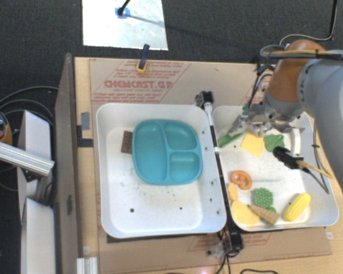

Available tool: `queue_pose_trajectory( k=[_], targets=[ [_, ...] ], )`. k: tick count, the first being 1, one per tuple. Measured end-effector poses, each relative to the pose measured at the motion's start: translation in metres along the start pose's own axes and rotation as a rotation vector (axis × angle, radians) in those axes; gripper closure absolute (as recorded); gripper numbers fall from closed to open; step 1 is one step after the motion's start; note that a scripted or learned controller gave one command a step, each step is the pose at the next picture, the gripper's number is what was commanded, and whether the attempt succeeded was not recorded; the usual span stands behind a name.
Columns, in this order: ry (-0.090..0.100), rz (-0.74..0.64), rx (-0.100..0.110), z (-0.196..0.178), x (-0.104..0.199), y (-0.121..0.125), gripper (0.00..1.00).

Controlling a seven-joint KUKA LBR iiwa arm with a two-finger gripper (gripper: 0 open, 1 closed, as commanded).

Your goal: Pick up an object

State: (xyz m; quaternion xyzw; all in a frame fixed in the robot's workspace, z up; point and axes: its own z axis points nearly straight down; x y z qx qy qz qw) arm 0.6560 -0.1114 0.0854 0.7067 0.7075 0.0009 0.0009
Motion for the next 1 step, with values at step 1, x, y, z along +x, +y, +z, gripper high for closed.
queue_pose_trajectory(
  k=[1],
  targets=[
    [-0.001,0.0,-0.002,-0.0127,-0.0339,0.014,0.0]
  ],
)
